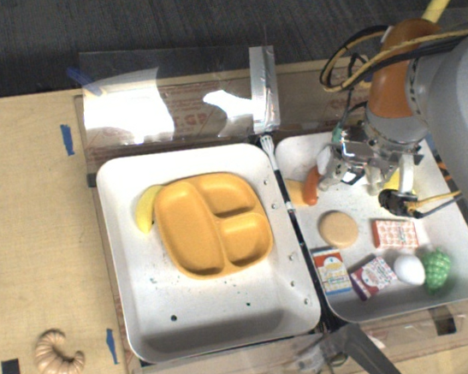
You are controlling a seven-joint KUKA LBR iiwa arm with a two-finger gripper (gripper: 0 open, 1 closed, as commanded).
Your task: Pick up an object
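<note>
My gripper [346,171] hangs low over the back of the right bin [465,231], coming in from the right under the orange-banded wrist. Just left of it an orange carrot-like piece [309,187] lies by the bin's left wall. In front of the gripper rests a round tan cookie [338,228]. Further forward lie a red-and-white card [394,233], a small box [330,270], a dark red packet [373,276], a white egg [409,269] and a green knobbly ball [437,270].
The left bin [133,265] holds an orange divided tray [213,222] resting on top of a yellow banana-like piece [144,209]. A croissant [59,353] lies on the bench at the far left. A metal divider [264,91] stands behind the bins.
</note>
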